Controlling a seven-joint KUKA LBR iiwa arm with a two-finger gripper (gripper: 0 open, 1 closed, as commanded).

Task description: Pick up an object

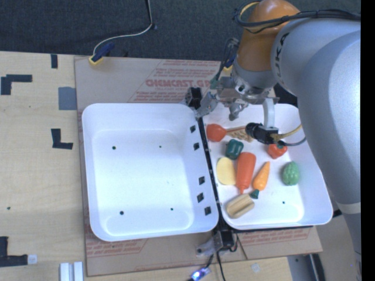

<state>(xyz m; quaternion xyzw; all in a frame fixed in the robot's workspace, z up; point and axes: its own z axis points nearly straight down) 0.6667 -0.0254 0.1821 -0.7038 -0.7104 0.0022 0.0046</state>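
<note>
We saw the gripper [237, 111] above the right bin's [304, 212] far edge; couldn't tell its state, toy carrot [245, 170] below.

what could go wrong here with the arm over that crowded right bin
The toys in the right bin lie packed together: the big carrot touches the yellow piece and the small carrot, so a grab may catch two or nudge neighbours. The gripper hangs near the divider between the bins, so a descent there might strike the rim.

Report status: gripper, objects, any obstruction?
Gripper over right bin far end, holding nothing visible. Toy foods clustered below; big carrot central. Neighbours crowd it closely.
</note>
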